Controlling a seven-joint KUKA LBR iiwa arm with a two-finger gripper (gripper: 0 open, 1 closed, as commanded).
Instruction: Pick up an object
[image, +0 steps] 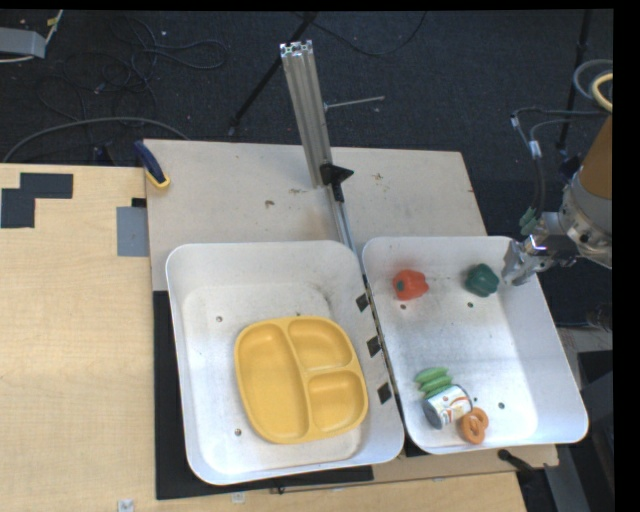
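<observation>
- Camera view: two shallow white bins sat side by side on the table (420, 190). The left bin (200, 300) carried a yellow divided plate (300, 377); the right bin (540, 340) carried the loose things.
- The hand (522, 262) was at the right bin's far right rim, reaching in from the right, with the arm (600, 190) behind it cut off by the frame.
- The green object (482, 280) lay just beside the hand, to its left and slightly nearer the camera, and was the closest candidate to pick. It looked roundish, with no clear long axis.
- The red object (409, 284) lay further left, near the bin's left wall.
- Well apart, at the bin's near end, a green pod-like piece (433, 379), a small can (447, 405) and an orange ring-shaped piece (473, 425) were clustered closely.
- The hand was small and glinting; I could not tell how wide it stood, and nothing showed within it. Whether it touched the green object was unclear.
</observation>
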